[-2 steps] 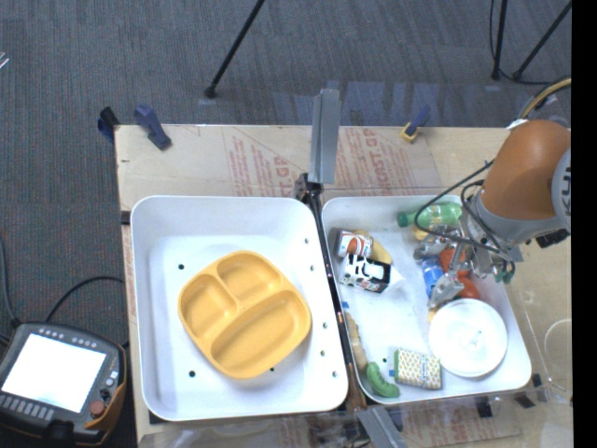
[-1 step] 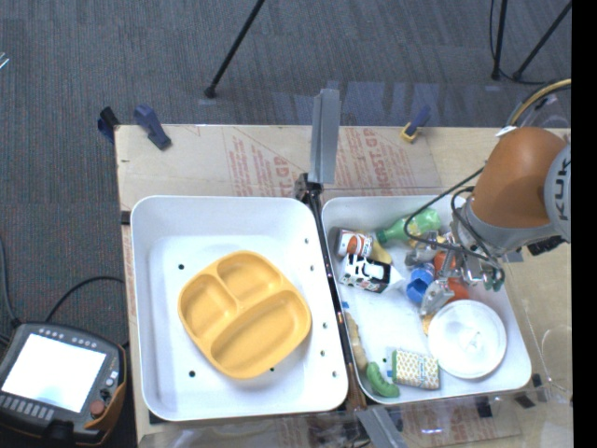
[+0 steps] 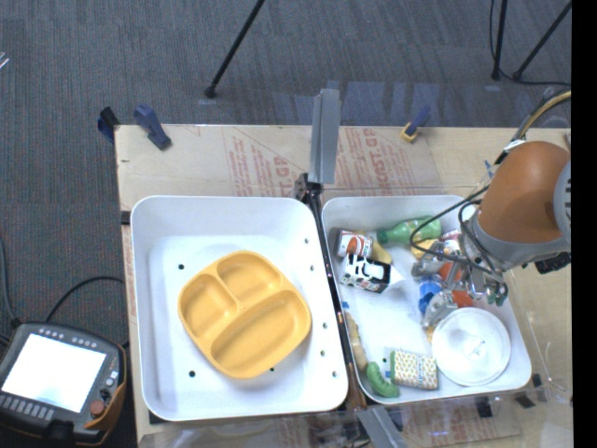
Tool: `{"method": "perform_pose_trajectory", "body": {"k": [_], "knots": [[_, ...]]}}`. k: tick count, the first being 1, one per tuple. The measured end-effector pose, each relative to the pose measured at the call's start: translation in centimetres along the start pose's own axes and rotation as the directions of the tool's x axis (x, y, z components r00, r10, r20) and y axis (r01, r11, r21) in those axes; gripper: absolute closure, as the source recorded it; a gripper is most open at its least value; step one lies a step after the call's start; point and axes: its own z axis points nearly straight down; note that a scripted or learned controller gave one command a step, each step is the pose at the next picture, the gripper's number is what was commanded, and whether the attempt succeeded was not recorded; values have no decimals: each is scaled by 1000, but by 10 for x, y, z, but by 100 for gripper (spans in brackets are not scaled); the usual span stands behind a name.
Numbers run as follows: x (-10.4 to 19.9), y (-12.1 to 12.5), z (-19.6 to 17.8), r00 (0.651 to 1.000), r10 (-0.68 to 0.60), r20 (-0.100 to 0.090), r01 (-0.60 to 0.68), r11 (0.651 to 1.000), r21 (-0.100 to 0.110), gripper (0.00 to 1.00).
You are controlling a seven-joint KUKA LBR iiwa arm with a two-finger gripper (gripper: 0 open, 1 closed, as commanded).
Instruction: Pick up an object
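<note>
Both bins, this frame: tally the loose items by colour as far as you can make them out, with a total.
Yellow: 1, the divided plate in the left bin
White: 1, the round lid in the right bin
Green: 2, the bottle and the curved piece
Black and white: 1, the cow-print box
Speckled: 1, the sponge block
Total: 6 clear; items under the gripper are too jumbled to count.

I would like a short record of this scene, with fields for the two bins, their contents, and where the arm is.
left bin: holds one yellow divided plate, lying flat
right bin: holds several small things
right bin, far side: green bottle, small red and white can, black and white carton
right bin, near side: white round lid, speckled sponge, green curved piece
arm: reaches in from the right, over the right bin
gripper: low among the clutter; grip state cannot be read
</note>
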Motion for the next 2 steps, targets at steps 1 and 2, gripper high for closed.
{"method": "perform_pose_trajectory", "body": {"k": [1, 2], "knots": [[0, 2, -7, 1000, -6, -5, 6, 1000, -2, 100], [1, 2, -7, 1000, -6, -6, 6, 1000, -1, 0]]}}
